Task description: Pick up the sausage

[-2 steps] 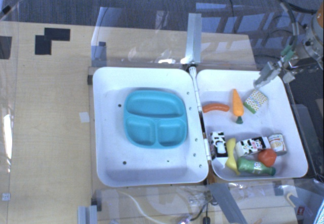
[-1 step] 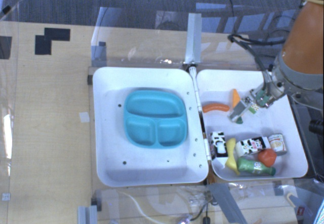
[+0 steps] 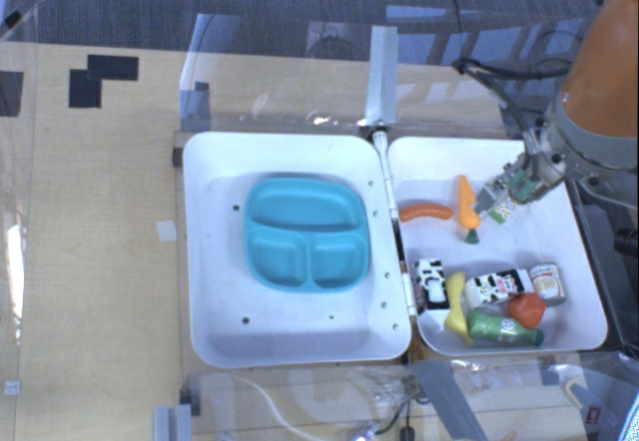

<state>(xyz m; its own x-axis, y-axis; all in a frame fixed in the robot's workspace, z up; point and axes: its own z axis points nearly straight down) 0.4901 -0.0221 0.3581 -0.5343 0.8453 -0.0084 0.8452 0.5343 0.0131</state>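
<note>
I observed the blue tray [image 3: 305, 245] in the left bin [image 3: 215, 329]. The sausage [image 3: 425, 213] lay in the right bin [image 3: 574, 334], left of the carrot [image 3: 466, 205]. Right of it, the gripper [image 3: 502, 202] hovered; state of fingers undeterminable.

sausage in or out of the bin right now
In: the sausage lies flat on the right bin's floor, beside the carrot.
</note>
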